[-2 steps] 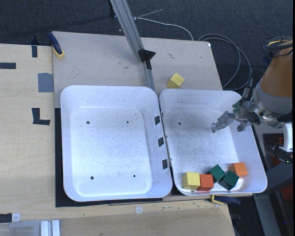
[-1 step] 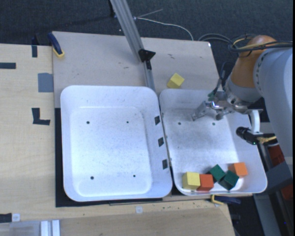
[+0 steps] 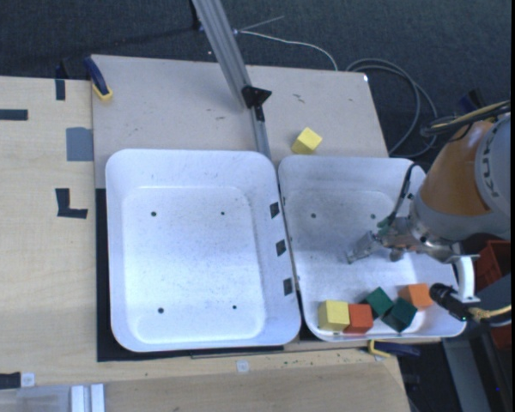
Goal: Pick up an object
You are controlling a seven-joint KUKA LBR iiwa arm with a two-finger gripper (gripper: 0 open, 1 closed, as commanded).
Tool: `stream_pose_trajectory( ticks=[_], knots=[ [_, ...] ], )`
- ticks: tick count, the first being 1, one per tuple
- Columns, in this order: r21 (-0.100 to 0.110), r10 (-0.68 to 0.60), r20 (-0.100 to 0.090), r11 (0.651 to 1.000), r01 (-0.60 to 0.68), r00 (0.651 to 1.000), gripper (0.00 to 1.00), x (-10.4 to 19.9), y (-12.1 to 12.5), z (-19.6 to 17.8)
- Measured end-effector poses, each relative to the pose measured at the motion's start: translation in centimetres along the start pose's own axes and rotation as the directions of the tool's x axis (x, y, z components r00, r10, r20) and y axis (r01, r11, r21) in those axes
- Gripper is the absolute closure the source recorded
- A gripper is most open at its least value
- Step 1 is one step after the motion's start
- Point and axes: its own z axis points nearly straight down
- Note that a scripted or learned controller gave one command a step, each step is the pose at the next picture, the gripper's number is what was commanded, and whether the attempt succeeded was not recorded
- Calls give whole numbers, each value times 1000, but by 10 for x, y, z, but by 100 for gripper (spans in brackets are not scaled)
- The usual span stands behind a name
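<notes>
The robot's two-finger hand (image 3: 359,251) hangs low over the floor of the right-hand shallow white plastic bin (image 3: 326,178), its grey metal fingers (image 3: 354,254) pointing toward the view's left from the grey wrist, with the orange band of the arm (image 3: 451,183) above and behind it. From this slanted look I cannot tell whether the fingers are spread or closed, and nothing shows between them.

The things to pick lie in a cluster below and to the right of the hand, along the near rim of the same bin. A yellow cube (image 3: 333,314) sits almost straight below the hand, and an orange-red cube (image 3: 359,318) touches it on the right. Further right, two dark green blocks (image 3: 390,307) lie close together, and a small orange cube (image 3: 419,295) rests just beyond them, under the wrist. All are apart from the hand.

Well above the hand and slightly left, another small yellow cube (image 3: 306,141) lies on the brown board of the bench (image 3: 172,101), outside the bins. Left of the hand sits the second white plastic bin (image 3: 120,230), touching the first one.
</notes>
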Motion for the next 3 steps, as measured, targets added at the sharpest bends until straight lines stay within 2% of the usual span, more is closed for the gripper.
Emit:
stream_pose_trajectory(
  ticks=[1, 2, 3],
  knots=[
    [-6, -4, 1, 1000, 4, 1000, 0, -8, 24, 6],
    [-10, -4, 2, 1000, 4, 1000, 0, -22, 54, -16],
    [-6, -3, 1, 1000, 3, 1000, 0, -22, 52, -15]
  ],
)
